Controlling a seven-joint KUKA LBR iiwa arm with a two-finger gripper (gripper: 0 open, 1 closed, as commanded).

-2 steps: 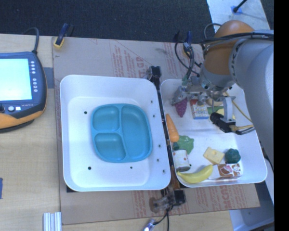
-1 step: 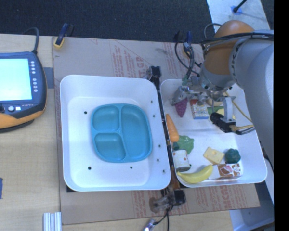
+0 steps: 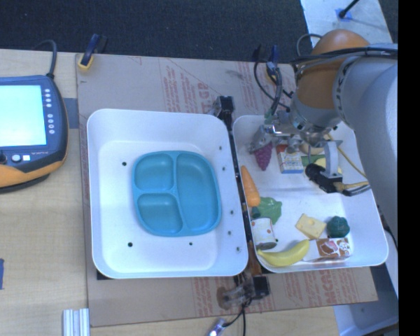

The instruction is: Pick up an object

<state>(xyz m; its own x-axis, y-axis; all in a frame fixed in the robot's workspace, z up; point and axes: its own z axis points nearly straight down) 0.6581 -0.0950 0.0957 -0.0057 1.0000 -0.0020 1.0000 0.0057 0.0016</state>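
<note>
Cardboard covered the bench; the gripper (image 3: 288, 137) hovered over the right bin's (image 3: 364, 254) far end, approaching a purple piece (image 3: 264, 157), the next move being a descent.

Claw (image 3: 283, 140) low over right bin (image 3: 360, 254)

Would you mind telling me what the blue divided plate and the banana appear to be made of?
The plate looks like moulded plastic with a smooth matte finish: uniform blue, soft rounded compartment edges. The banana is probably a plastic toy, given its even yellow and faint sheen, though a real fruit cannot be excluded.
</note>
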